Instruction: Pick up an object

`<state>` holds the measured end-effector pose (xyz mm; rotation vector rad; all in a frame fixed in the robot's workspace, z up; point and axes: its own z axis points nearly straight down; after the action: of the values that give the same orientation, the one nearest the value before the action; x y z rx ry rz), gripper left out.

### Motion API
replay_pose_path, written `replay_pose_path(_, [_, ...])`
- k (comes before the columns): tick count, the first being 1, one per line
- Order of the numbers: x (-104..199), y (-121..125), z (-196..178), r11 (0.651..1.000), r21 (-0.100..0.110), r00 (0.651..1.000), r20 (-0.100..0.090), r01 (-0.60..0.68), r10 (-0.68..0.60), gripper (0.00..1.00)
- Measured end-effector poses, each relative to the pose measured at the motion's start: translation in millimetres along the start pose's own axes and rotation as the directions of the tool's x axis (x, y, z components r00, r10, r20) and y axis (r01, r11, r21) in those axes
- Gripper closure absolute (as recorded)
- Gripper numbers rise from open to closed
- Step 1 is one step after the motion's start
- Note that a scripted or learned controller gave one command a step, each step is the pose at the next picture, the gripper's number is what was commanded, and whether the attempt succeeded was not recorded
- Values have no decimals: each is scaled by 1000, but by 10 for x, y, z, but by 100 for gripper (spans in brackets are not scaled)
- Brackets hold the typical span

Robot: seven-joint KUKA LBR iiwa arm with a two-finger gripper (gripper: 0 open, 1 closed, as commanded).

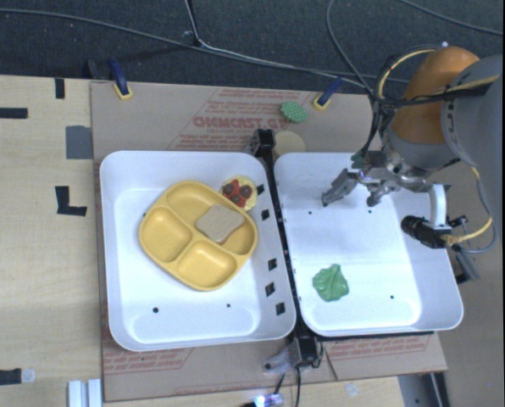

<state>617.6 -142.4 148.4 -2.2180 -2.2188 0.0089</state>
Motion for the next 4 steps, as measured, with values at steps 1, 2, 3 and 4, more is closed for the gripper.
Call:
replay_pose_path(1, [73,62,519,1000,-1,1000,0,1,-1,0])
replay_pose_path(2, [78,72,385,1000,-4,1000,-1,3,-3,100])
replay_pose_path(3, [68,151,-216,1000,-11,1000,0,1,-1,100])
replay_pose_path(4, [72,157,-537,1000,-10,1000,-1,1,-1,100])
